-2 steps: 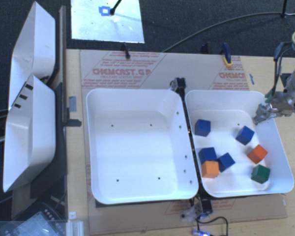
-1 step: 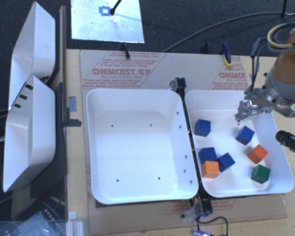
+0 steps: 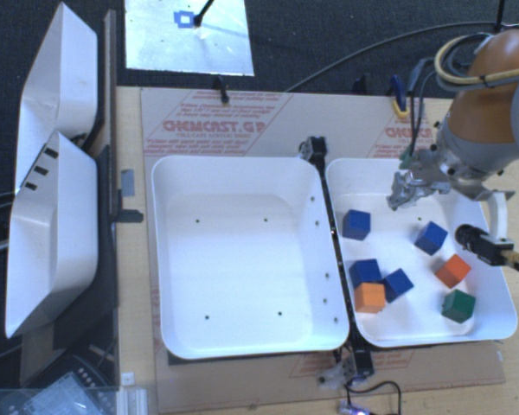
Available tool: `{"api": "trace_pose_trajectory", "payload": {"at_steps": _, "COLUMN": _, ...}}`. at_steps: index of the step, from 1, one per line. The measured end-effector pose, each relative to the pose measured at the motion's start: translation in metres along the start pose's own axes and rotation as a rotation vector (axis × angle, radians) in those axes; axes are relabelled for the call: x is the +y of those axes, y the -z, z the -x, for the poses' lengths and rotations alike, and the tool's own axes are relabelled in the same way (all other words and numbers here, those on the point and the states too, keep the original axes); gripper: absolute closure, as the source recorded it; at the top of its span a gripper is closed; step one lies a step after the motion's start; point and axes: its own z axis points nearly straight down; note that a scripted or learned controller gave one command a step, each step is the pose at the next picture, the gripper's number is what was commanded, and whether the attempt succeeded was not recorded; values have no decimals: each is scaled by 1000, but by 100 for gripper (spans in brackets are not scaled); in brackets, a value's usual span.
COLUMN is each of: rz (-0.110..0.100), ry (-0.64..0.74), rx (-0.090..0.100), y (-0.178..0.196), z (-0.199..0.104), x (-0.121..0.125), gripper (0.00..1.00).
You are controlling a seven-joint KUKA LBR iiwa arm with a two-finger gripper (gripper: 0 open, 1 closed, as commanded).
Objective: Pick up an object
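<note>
My end effector (image 3: 404, 191) hangs over the far part of the right bin (image 3: 502, 322); whether it is apart or together I cannot tell, and nothing shows clamped in it. Below lie seven cubes: blue (image 3: 356, 224) nearest it on the left, blue (image 3: 431, 237) to the right, two blue (image 3: 365, 271) (image 3: 398, 284) beside an orange one (image 3: 369, 297), another orange (image 3: 452, 271), and green (image 3: 458, 305) nearest the front. A black part (image 3: 480, 243) of my wrist overhangs the right side. The left bin (image 3: 169, 232) adjoins. Both rest on a counter (image 3: 137, 318) with printed sheeting. My arm (image 3: 493, 102) is cut off at right.
</note>
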Motion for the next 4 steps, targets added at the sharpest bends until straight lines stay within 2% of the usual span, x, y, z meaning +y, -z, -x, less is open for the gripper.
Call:
{"api": "trace_pose_trajectory", "payload": {"at_steps": 1, "rz": 0, "ry": -1, "rx": 0, "y": -3, "z": -41, "x": 12, "gripper": 100}}
{"api": "trace_pose_trajectory", "payload": {"at_steps": 2, "rz": 1, "ry": 0, "rx": 0, "y": 3, "z": -86, "x": 36, "gripper": 100}}
{"api": "trace_pose_trajectory", "payload": {"at_steps": 4, "rz": -1, "ry": -1, "rx": 0, "y": -10, "z": -179, "x": 58, "gripper": 100}}
